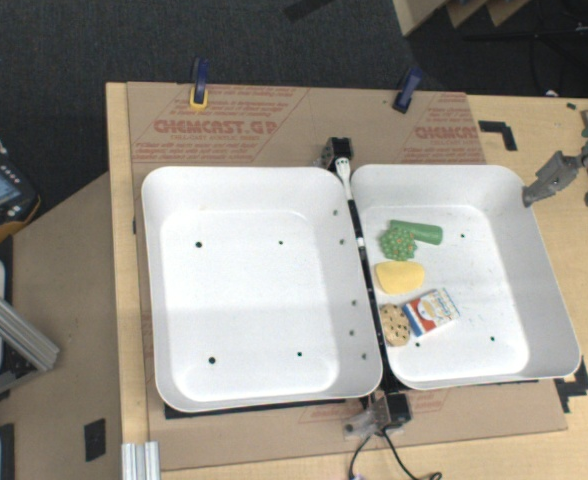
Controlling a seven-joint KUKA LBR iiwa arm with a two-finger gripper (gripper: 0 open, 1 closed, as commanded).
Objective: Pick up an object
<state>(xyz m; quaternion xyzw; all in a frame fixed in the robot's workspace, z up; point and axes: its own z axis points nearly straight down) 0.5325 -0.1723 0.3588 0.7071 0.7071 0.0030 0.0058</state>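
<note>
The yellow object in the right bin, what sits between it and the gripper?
In the camera view, bare white bin floor lies between the yellow object and the gripper.

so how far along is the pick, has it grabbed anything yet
Nothing looks done yet. The green knobbly toy, the yellow rounded piece and the small cookie-print packet all lie in the right white bin. The grey gripper sits at that bin's far right edge, away from them. Approach, grasp and lift all remain.

so the pincer (557, 176) sits off the right bin (494, 363)'s far right corner; three items (406, 274) bunch up well left of it, left bin (174, 268) beyond those.
</note>
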